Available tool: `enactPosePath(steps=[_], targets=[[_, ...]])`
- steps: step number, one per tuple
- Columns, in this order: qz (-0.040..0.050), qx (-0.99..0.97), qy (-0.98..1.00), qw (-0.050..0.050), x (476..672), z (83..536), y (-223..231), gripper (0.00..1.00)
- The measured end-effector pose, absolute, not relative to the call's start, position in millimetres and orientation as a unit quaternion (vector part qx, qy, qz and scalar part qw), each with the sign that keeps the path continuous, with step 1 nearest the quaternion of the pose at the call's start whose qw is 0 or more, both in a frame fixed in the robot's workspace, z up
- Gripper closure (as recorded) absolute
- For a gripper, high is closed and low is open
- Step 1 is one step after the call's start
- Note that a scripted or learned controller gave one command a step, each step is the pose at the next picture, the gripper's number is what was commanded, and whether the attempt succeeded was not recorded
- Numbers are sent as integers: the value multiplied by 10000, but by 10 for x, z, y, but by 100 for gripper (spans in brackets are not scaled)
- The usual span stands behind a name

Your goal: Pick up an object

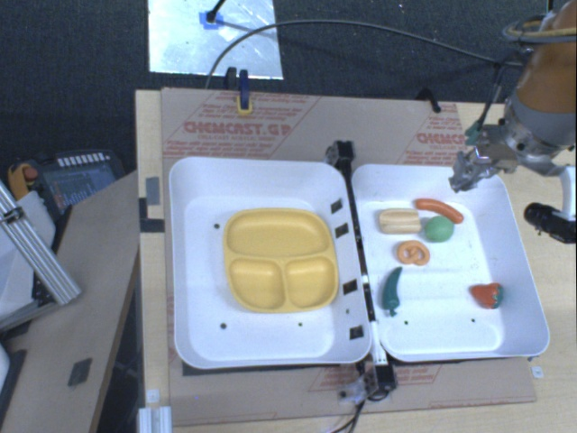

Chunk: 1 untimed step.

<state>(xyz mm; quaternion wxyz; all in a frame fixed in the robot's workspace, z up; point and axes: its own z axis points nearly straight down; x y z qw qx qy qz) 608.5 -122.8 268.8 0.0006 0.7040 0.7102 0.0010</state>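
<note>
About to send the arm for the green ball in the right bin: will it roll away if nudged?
Likely yes. The green ball looks round and smooth, so a glancing touch could roll it. The sausage and the bread roll sit close beside it and may check it on those sides. It looks like light toy food.

One fixed cam, mounted above the bench, looking down at a slant from the front. Far enough back to take in both shallow white plastic bins (270,174), the brown printed cardboard sheet (270,120) under them & dark floor beyond. Grey arm w/ orange band (545,79) enters at right.
</note>
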Motion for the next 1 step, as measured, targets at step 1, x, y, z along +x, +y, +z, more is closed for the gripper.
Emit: enactPosePath(steps=[1], targets=[[18,7033,7109,5,6171,2687,-617,100]])
